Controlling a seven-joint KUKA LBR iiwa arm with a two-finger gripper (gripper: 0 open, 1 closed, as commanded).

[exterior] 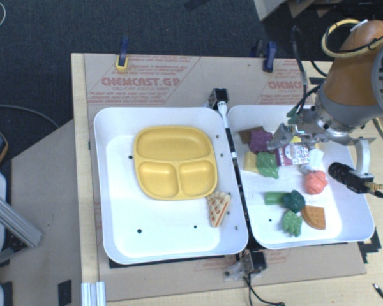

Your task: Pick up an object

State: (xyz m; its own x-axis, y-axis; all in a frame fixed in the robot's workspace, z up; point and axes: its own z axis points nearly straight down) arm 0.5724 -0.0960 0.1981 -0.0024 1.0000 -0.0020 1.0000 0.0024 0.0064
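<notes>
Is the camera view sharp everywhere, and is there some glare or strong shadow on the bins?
Camera view: the yellow tray and left bin are fairly sharp and evenly lit, with soft shadows. The white bin walls look bright, nearly washed out. The gripper over the right bin is slightly blurred, and small toys there lack fine detail.

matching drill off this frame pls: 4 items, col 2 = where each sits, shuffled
Column 1
1. yellow divided tray
2. waffle-pattern toy slice
3. pink-orange round toy
4. end effector

Column 2
A. right bin, about mid-height toward the right wall
B. over the upper part of the right bin, above the purple toy
C. left bin, upper middle
D. left bin, beside the tray's lower right corner

Pairs: 1-C, 2-D, 3-A, 4-B
</notes>
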